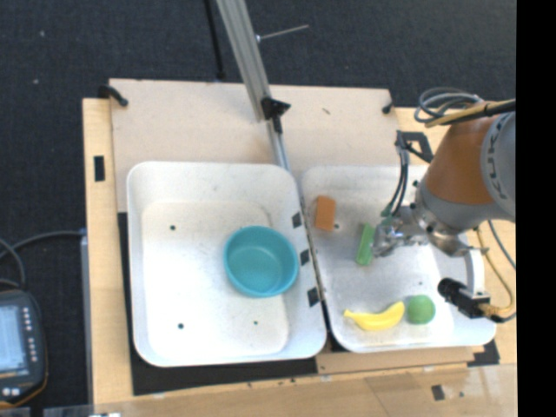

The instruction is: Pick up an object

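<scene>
Two white bins sit side by side on the desk point(104, 233). The left bin point(156, 320) holds a teal bowl point(261, 261) near its right wall. The right bin point(347, 185) holds four things: an orange block point(325, 214) near its left wall, a green bar point(365, 244) at mid-bin, and a banana point(375, 318) touching a green ball point(420, 309) along the near edge. A grey metal post point(248, 55) slants in from the top and meets the gap between the bins. A small screen point(17, 335) rests at the far left, off the desk.

The claw point(387, 237) hangs over the right bin, at the end of the arm point(465, 176). The green bar lies just to the claw's left, at or against its tip; contact cannot be told. The other three lie apart from it.

Whether the claw is apart or together cannot be told.
</scene>
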{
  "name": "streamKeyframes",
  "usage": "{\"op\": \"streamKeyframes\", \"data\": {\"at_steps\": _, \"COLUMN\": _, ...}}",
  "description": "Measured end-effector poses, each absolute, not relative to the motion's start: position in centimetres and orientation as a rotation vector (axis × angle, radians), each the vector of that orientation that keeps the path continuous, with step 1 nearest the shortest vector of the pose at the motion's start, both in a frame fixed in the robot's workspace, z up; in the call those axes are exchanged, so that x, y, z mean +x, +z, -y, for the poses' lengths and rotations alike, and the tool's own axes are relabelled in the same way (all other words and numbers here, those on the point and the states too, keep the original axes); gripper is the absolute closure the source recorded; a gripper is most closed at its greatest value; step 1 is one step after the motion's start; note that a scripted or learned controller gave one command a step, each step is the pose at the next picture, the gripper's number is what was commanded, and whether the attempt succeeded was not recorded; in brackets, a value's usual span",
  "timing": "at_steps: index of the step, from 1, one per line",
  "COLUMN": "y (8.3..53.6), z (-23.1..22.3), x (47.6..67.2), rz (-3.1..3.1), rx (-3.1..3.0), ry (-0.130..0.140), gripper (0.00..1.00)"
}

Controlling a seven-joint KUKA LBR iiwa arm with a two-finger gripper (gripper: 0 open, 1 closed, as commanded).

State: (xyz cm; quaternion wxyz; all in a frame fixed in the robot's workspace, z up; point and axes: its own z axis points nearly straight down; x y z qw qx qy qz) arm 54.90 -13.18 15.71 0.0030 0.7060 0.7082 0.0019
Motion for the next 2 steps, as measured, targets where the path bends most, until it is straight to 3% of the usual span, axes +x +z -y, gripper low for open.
{"op": "streamKeyframes", "data": {"at_steps": 2, "y": 26.4, "z": 13.2, "x": 54.4, "rz": -2.220, "rx": 2.211, "ry": 0.007, "gripper": 1.00}}
